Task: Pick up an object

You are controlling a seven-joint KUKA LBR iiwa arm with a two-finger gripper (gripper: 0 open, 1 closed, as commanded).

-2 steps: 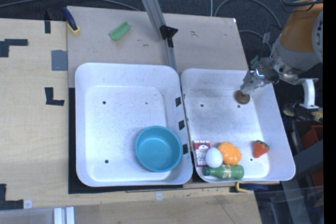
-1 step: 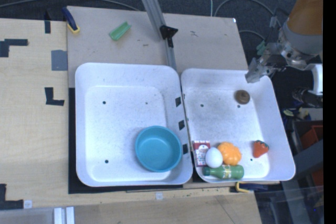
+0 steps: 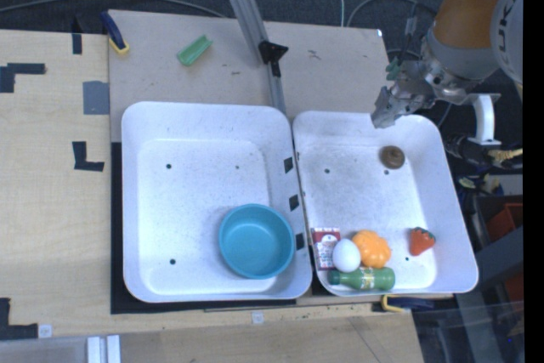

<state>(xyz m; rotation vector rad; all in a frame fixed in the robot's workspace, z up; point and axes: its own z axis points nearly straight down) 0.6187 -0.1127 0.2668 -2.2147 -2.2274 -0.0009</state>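
Hand (image 3: 384, 116) over right bin (image 3: 442, 183) far rim, empty

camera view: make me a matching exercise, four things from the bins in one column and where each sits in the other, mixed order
Things
1. blue bowl
2. brown round piece
3. strawberry
4. green bottle

Places
A. lying along the near wall of the right bin
B. near the right bin's right wall, beside the orange fruit
C. near corner of the left bin, by the divide
D. alone in the far part of the right bin, below the end effector

Pairs: 1-C, 2-D, 3-B, 4-A
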